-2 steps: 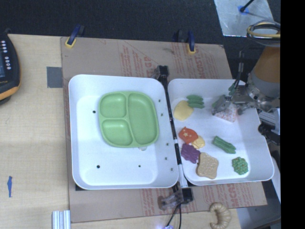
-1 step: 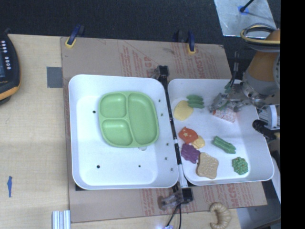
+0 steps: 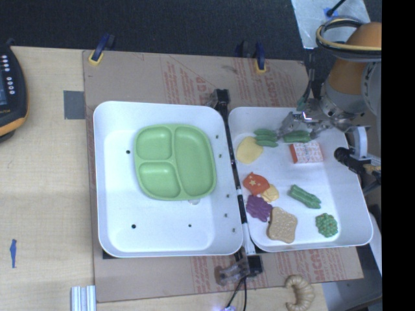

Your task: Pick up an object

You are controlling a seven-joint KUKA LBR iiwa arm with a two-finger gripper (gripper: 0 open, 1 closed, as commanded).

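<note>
My gripper (image 3: 300,123) hangs low over the back of the right bin (image 3: 350,193), on the grey arm with its orange band (image 3: 363,37). Directly beneath it lies a small green piece (image 3: 297,136); whether it is touching the gripper I cannot make out. A green pod (image 3: 266,137) lies just to its left, and a red-and-white box (image 3: 305,152) just in front. Further forward are a yellow piece (image 3: 249,150), a red piece (image 3: 256,183), purple grapes (image 3: 259,207), a tan cookie (image 3: 283,225), a green pickle (image 3: 304,196) and a broccoli floret (image 3: 327,225).
The left bin (image 3: 117,225) holds a green divided plate (image 3: 175,161). A black clip and ridge (image 3: 230,154) separate the two bins. A pendant (image 3: 10,89) lies at the far left, and a tan curled item (image 3: 299,291) sits in front of the bins.
</note>
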